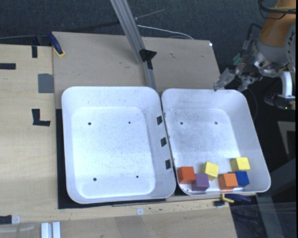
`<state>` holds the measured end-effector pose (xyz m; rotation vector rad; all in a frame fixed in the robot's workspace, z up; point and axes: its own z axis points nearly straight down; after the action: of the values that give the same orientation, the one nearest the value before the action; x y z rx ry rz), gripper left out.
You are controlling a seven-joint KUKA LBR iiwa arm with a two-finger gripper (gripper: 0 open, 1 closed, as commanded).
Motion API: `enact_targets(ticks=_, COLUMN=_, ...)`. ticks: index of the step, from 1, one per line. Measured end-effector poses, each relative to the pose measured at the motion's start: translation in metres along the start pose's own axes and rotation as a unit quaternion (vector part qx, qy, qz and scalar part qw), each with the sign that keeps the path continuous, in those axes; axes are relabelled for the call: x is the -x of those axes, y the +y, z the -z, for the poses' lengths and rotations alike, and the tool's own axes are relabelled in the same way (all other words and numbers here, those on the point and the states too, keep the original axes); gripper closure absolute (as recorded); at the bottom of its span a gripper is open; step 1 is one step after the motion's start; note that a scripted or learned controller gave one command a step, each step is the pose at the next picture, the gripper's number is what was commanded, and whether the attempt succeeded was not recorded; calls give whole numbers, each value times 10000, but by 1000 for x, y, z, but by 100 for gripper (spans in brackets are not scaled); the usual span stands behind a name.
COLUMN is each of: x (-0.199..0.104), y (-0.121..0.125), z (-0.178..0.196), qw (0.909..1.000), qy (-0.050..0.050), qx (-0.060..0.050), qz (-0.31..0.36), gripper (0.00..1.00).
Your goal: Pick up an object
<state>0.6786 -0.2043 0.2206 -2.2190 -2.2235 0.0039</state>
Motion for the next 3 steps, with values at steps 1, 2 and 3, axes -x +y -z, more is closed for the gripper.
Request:
enact_targets(ticks=1, x=-35, y=2, z=-54, qw=10000, qy=12, qx=-19, qz=9, gripper=0)
enact_targets(ticks=2, x=-48, y=-54, z=-27, qw=10000, qy=3, qx=2, qz=-13, gripper=0)
enact_targets(ticks=3, x=-86, y=-1, z=-134, qw=10000, qy=12, qx=-31, qz=8, gripper=0)
